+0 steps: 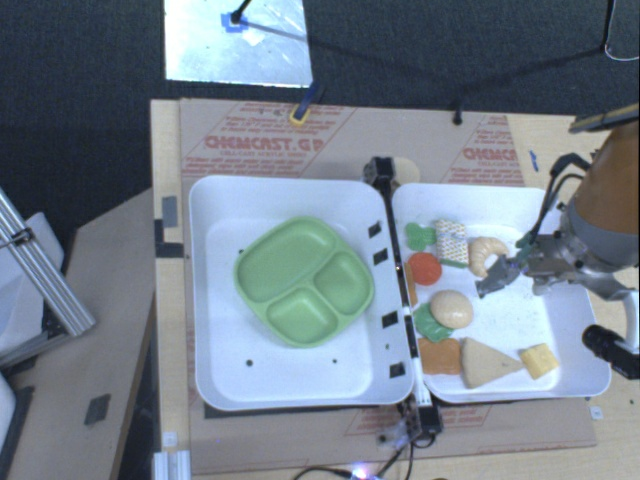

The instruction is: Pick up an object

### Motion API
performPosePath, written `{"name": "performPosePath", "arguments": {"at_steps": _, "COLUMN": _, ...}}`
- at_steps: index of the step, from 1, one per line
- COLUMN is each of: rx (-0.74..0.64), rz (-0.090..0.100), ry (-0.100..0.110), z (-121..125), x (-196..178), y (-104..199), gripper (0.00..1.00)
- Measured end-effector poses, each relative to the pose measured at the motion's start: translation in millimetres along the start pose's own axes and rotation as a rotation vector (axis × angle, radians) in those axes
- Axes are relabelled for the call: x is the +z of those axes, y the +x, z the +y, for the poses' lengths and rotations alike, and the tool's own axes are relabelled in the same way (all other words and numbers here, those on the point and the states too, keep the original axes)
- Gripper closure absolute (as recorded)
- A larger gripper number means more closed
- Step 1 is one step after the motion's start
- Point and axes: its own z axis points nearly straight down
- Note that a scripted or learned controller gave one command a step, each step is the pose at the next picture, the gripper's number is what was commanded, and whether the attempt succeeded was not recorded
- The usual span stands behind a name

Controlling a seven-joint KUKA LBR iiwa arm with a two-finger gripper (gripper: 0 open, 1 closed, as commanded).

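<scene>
The right bin [570,318] holds several toy foods. A tan croissant [485,252] lies near its middle, with a red tomato [425,268] and a pale egg-shaped bun [451,308] to its left. A beige wedge [490,363], a yellow cube [540,360] and an orange piece [440,356] lie along the front. A green piece [420,235] and a speckled white block [451,239] sit at the back left. My gripper [503,273] hangs over the bin's middle, just right of the croissant, with nothing seen in it.
The left bin [215,368] holds a green divided plate [303,280]. A black hinge strip [395,288] runs between the bins. A shiny metal sheet [238,28] lies beyond the bench, and a metal frame [35,268] stands at the left.
</scene>
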Motion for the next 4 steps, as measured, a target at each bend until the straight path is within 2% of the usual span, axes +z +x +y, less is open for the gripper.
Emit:
{"name": "performPosePath", "arguments": {"at_steps": 1, "rx": -0.003, "rz": -0.002, "ry": -0.013, "z": 2.5, "x": -6.3, "y": 0.3, "gripper": 0.00}}
{"name": "performPosePath", "arguments": {"at_steps": 2, "rx": -0.001, "rz": -0.001, "ry": -0.010, "z": 0.2, "x": 40.6, "y": -8.2, "gripper": 0.00}}
{"name": "performPosePath", "arguments": {"at_steps": 4, "rx": -0.001, "rz": -0.002, "ry": -0.013, "z": 12.9, "x": 142.1, "y": -8.0, "gripper": 0.00}}
